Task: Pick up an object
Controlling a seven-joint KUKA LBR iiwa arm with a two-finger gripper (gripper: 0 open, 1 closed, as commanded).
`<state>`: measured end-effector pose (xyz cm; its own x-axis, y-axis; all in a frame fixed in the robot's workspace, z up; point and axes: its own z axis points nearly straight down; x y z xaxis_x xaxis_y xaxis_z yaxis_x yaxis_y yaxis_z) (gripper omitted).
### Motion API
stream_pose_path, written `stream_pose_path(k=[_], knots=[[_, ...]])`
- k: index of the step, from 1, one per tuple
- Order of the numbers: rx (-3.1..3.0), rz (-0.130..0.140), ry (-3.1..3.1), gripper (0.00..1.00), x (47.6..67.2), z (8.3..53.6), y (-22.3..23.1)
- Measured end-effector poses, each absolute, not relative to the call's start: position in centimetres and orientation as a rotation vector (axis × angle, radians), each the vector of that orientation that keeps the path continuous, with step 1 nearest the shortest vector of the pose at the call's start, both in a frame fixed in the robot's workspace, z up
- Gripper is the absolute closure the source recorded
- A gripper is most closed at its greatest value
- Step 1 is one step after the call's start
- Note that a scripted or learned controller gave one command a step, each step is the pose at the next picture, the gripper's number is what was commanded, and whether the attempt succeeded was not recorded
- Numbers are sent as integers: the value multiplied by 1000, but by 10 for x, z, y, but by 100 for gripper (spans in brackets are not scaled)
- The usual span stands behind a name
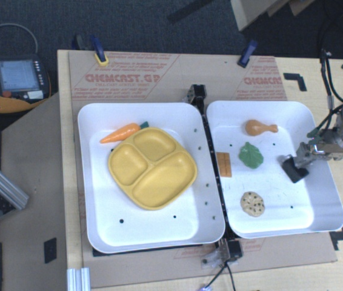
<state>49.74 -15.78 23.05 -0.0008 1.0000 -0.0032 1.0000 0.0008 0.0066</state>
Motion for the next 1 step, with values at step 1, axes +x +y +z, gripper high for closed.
stream_pose_path(k=[1], knots=[[2214,5,2217,100,499,280,-158]])
